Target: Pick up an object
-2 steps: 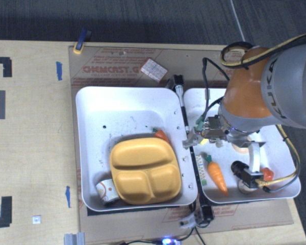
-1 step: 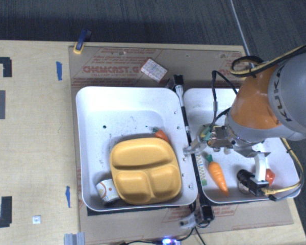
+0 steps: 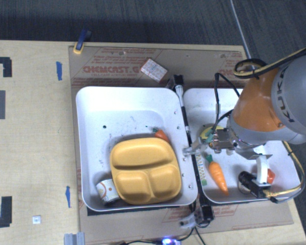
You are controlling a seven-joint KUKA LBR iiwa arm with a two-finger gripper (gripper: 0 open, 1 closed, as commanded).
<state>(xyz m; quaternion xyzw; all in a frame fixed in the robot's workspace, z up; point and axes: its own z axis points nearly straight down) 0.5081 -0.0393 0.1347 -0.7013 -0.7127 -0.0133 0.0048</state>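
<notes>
In the camera view, two white bins are seen side by side on the worktop [image 3: 30, 137]. The left bin [image 3: 86, 106] is largely taken up by a yellow compartment tray [image 3: 145, 170], with a small white and orange cup [image 3: 107, 189] lying at its lower left corner. In the right bin [image 3: 204, 98], the tool [image 3: 214, 141] is positioned over the left part, just beside a toy carrot [image 3: 217, 175] lying on the floor of the bin. Whether the tool is released or clenched cannot be told.

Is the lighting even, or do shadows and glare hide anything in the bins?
Camera view: soft, fairly even light; the yellow divided tray casts a dark shadow up-left onto the floor of the left bin; the rim of the right bin looks slightly washed out; the toy carrot is sharp.
</notes>
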